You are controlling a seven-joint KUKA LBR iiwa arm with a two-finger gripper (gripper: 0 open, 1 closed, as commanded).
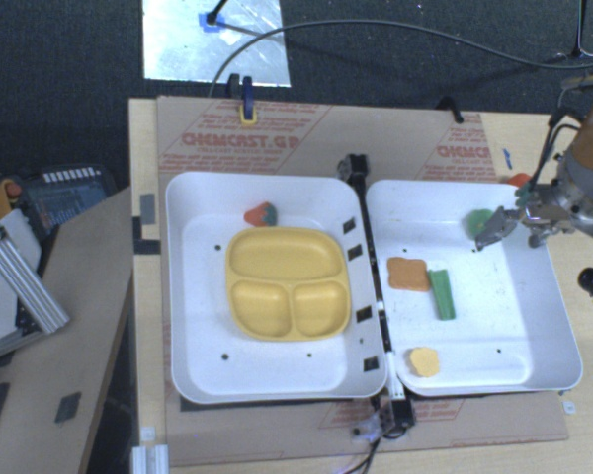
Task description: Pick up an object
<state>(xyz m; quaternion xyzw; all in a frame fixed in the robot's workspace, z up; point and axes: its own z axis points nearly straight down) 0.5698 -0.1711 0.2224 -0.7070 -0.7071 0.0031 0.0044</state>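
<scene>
My gripper hangs over the far right part of the right bin, its two dark fingers spread apart and open. A small green piece lies just left of the left fingertip, beside it rather than between the fingers. Further left on the bin floor rest an orange flat slice and a green stick side by side. A yellow round piece sits near the front edge.
The left bin bears a yellow three-part tray, and a small red and green piece lies behind it. A black clip ridge divides the bins. Cables run across the bench behind.
</scene>
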